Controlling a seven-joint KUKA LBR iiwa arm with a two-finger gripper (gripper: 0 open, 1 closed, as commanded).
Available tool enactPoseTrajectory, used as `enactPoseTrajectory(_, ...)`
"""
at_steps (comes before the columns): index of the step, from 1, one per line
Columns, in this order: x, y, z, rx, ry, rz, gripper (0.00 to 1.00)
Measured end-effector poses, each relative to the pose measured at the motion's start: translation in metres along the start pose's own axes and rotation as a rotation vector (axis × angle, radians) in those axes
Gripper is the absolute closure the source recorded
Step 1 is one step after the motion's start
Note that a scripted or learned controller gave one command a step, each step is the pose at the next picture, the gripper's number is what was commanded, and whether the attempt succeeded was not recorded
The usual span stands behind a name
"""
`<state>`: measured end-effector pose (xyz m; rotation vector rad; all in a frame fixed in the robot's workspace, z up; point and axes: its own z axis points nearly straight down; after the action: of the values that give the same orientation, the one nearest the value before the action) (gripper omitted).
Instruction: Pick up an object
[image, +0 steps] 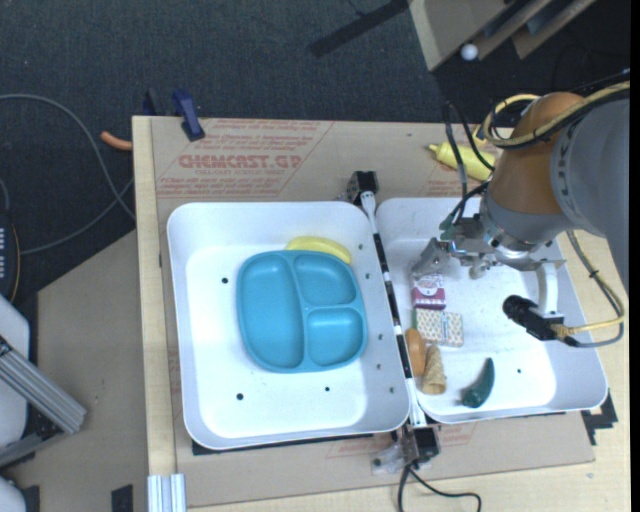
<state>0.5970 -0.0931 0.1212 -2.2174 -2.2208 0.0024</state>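
From my seat I have 2 white bins side by side across the middle of the frame. The left bin holds a blue divided plate at its centre, with a yellow item peeking out from behind the plate's upper edge. The right bin holds the small pieces: a small pink-and-white packet, a patterned tan packet just below it, an orange-and-tan piece lying along the bin's left wall toward the lower part, and a dark green curved piece near the lower centre.

The arm comes in from the right of the frame and bends down over the upper part of the right bin. The gripper sits low there, just above the pink-and-white packet in the picture. I cannot tell whether it is spread or closed from this angle, and I see nothing held in it.

I judge this to be the approach step: positioned over the cluster, no grasp made. The nearest candidate is the pink-and-white packet. The next move calls for centring over 1 item, descending so that it sits between the tips, then closing and lifting. The packets lie close together and near the wall, so I would expect a risk of a glancing or double contact.
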Motion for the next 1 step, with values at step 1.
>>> enactPoseTrajectory(1,0.0014,0.0023,0.0372,0.000,0.000,0.000,0.00)
